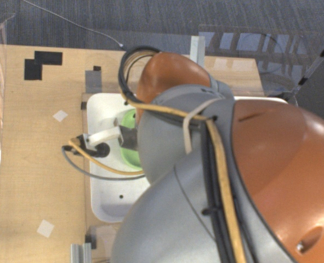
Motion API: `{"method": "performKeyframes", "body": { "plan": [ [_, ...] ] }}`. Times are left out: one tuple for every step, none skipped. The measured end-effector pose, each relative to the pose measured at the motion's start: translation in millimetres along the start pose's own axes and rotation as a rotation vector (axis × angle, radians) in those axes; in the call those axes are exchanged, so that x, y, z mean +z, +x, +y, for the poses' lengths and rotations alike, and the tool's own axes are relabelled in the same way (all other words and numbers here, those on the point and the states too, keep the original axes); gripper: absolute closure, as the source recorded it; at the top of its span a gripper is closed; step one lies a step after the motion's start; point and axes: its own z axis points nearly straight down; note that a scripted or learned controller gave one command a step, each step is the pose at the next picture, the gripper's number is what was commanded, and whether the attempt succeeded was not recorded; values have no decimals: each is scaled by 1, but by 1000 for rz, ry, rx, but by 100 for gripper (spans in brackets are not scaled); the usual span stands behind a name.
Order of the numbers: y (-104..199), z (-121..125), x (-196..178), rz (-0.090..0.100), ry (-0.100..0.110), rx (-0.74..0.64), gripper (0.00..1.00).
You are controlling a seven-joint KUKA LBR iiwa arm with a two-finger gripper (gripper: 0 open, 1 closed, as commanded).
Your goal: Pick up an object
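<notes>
A green round object point(130, 152) lies in the left white bin point(104, 199), partly covered by the arm. The arm's grey and orange body fills the right and centre of the camera view, reaching over that bin. The gripper end point(126, 137) sits right above the green object, with a white part and cables sticking out to the left. What lies under the arm is hidden.
The wooden bench point(35, 163) extends left of the bin, with black markers at its far left corner and small white tags on it. A yellow and black cable loop point(87, 160) hangs over the bin's left rim. Clear panels stand at the bench edges.
</notes>
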Motion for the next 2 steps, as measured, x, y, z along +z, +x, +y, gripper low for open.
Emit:
{"method": "performKeyframes", "body": {
  "plan": [
    [-9,10,109,-4,-1,-295,100],
    [-2,1,116,10,0,4,100]
  ]
}}
